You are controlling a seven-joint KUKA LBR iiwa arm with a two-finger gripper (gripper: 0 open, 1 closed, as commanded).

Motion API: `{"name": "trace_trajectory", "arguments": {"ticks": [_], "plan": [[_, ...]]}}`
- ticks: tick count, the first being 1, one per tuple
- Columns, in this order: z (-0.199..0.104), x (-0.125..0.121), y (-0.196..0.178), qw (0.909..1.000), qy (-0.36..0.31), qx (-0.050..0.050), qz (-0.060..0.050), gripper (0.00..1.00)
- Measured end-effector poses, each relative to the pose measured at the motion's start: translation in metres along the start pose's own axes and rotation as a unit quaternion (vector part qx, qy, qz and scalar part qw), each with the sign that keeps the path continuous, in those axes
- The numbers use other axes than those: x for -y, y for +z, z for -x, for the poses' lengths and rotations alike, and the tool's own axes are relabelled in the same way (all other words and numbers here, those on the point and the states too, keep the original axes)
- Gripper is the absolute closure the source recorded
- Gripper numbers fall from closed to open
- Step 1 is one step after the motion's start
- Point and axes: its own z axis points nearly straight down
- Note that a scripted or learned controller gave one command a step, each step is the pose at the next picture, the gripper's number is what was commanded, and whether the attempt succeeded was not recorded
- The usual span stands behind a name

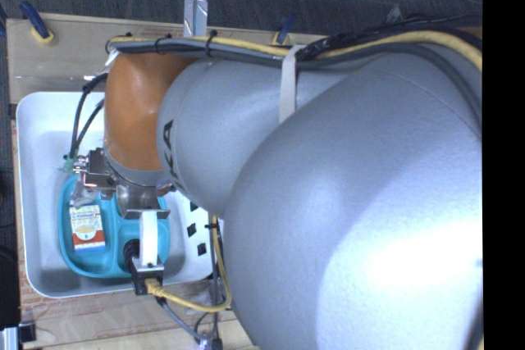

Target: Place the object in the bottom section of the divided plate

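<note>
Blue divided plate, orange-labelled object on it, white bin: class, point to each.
Blue divided plate [92, 265]: camera view, lower-left rim.
Orange-labelled object [86, 225]: camera view, middle of label.
White bin [37, 176]: camera view, bare floor left of plate.

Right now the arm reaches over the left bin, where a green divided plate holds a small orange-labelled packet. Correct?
Not quite: the divided plate is blue, not green, as the camera view shows. The rest stands: the arm reaches over the left bin, and an orange-labelled packet lies on the plate.
</note>
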Motion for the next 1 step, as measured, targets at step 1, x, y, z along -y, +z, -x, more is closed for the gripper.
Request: {"name": "trace_trajectory", "arguments": {"ticks": [1], "plan": [[0.0,0.0,0.0,1.0,0.0,0.0,0.0,0.0]]}}
